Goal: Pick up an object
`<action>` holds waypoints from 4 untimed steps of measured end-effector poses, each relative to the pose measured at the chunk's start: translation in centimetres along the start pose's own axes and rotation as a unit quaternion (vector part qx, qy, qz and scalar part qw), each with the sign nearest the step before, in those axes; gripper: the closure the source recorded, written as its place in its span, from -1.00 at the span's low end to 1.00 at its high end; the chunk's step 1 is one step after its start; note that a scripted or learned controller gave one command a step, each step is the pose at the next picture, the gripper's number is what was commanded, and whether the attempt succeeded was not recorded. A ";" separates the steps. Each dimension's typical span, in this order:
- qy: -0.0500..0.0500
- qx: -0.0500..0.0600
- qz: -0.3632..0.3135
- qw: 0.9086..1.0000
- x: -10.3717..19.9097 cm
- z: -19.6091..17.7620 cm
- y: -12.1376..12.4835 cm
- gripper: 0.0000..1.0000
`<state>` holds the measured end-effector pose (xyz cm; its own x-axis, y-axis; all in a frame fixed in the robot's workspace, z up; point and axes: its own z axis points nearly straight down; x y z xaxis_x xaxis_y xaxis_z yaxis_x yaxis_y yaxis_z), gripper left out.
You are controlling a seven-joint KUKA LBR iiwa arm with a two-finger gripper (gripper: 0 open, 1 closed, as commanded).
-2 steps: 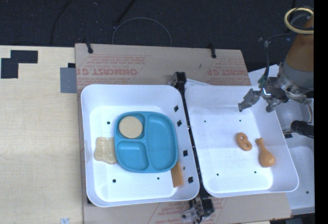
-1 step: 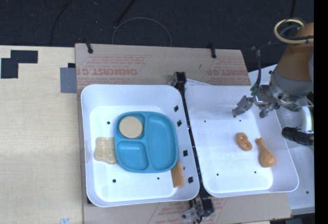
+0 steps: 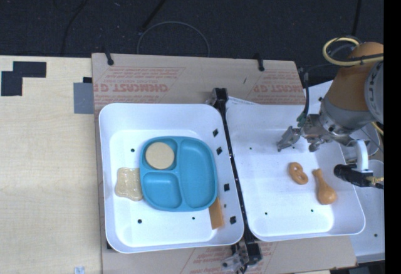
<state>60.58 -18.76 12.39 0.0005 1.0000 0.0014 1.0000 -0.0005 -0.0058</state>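
Note:
The right bin point(image 3: 276, 216) holds two small orange-brown items. One is a twisted, pretzel-like piece point(image 3: 298, 173); the other is a drumstick-shaped piece point(image 3: 324, 188) just to its right. My gripper point(image 3: 300, 143) hangs over the upper part of this bin, above and slightly left of the pretzel-like piece. It is open, its fingers are spread, and nothing lies between them. The grey arm with its orange band point(image 3: 351, 88) reaches in from the right.
In the left bin point(image 3: 113, 141) sits a blue divided plate point(image 3: 188, 179) with a round tan cookie point(image 3: 159, 155) in one compartment. A pale bread-like slab point(image 3: 128, 184) lies left of the plate, a brown stick point(image 3: 216, 213) at its lower right. A black divider point(image 3: 229, 160) separates the bins.

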 end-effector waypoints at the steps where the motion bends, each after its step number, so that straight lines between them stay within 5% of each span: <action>1: 0.000 -0.001 0.000 1.000 -0.1 -1.3 0.1 1.00; 3: -0.001 -0.004 -0.001 1.000 -0.2 -11.1 -0.7 1.00; 4: 0.001 -0.002 -0.002 1.000 4.6 -11.8 -0.7 1.00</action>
<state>59.91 -14.19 24.22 -0.0042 1.0000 0.0024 1.0000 0.0042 -0.0021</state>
